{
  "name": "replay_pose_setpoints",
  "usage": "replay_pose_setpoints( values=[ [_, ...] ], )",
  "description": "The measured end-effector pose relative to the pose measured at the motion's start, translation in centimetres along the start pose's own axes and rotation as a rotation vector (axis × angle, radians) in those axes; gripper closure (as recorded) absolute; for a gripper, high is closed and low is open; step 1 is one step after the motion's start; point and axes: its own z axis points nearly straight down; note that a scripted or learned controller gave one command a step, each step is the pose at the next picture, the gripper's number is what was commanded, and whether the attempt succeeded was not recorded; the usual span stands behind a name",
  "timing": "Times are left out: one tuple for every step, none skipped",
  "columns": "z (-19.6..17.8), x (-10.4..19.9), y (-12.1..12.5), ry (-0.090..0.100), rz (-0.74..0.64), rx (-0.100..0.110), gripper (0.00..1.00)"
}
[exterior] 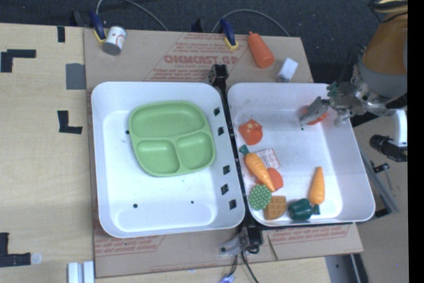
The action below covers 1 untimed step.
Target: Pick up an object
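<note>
Apparently the pincer (313,114) hangs over the far right of the right bin (344,162) gripping a small red piece (318,117) — blurred, so I cannot be sure — likely light, stiff, slick plastic, best taken across its narrow middle.

Right bin (344,162) centre bare; toys (265,175) crowd left wall and front edge.

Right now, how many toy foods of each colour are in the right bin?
Orange: 2, carrot and carrot
Red: 3, tomato, one by the gripper, and a piece
Green: 2, round one and dark one
Brown: 1, waffle
Total: 8
</note>
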Motion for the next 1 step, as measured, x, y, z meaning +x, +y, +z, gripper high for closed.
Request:
replay_pose_setpoints(
  values=[
    [6.60, 9.02, -0.04, 0.002, -0.002, 0.002, 0.00]
  ],
)
